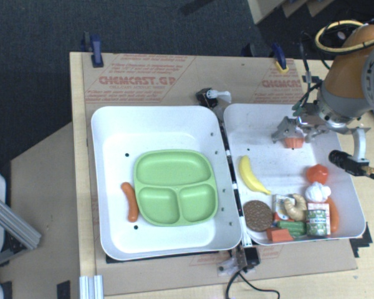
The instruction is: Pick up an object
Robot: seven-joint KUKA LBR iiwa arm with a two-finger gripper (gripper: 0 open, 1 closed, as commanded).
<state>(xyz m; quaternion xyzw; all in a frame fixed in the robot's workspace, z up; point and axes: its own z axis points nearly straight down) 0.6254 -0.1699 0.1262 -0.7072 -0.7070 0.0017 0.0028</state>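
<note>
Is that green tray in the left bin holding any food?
No. The green tray shows three bare compartments; the sausage lies beside it on the bin floor.

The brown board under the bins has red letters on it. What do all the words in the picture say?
"CHEMCAST G P": red print on the brown board, left of its middle; the last letters are unsure.
The same red print near the board's right corner is too blurred to read.
The label on the small jar in the right bin is too small to read.
</note>
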